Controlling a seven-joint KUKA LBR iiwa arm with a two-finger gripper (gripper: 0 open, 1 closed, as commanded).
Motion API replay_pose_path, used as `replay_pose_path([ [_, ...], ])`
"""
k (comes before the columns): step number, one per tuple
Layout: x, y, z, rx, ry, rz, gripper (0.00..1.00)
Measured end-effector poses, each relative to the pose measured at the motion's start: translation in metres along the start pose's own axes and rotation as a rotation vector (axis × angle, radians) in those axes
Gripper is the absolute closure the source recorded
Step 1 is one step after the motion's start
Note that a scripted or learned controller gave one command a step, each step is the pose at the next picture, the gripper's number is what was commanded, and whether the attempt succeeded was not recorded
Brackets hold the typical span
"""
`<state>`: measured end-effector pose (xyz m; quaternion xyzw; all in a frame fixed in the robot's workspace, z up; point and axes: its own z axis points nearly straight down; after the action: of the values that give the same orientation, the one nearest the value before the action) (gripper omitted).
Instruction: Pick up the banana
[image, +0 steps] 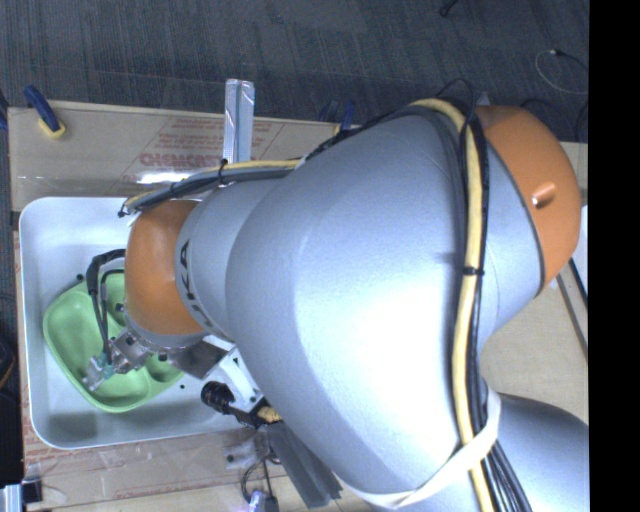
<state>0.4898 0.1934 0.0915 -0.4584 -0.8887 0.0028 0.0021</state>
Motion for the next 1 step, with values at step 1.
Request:
replay_pose_path([
  [1,0.0065,-0.0082,-0.0012,-0.003,-0.012,-0.246,0.00],
])
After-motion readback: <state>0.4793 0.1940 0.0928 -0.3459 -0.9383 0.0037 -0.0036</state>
